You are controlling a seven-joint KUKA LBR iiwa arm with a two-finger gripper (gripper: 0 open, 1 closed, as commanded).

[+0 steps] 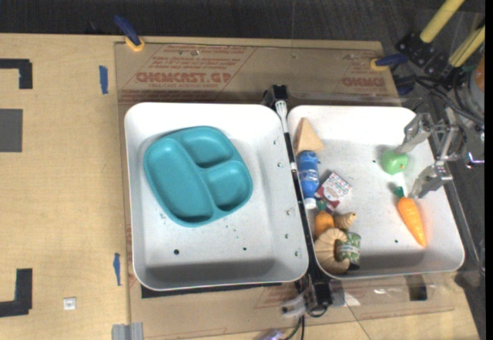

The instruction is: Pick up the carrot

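Observation:
The carrot point(410, 220), orange with a small green top, lies near the right wall of the right bin point(362, 130), pointing toward the front right. My gripper point(416, 163) hangs just behind it at the bin's right side, open, with one fingertip point(424, 184) close to the carrot's green end and the other point(410, 136) farther back. Nothing sits between the fingers. A small green round object point(395, 162) rests just left of the gripper.
The left bin point(146, 254) holds a teal divided plate point(199, 173). Along the right bin's left wall lie a tan wedge point(307, 135), a blue bottle point(308, 174), a small packet point(336, 187), an orange piece point(324, 223) and a brown lumpy item point(333, 247).

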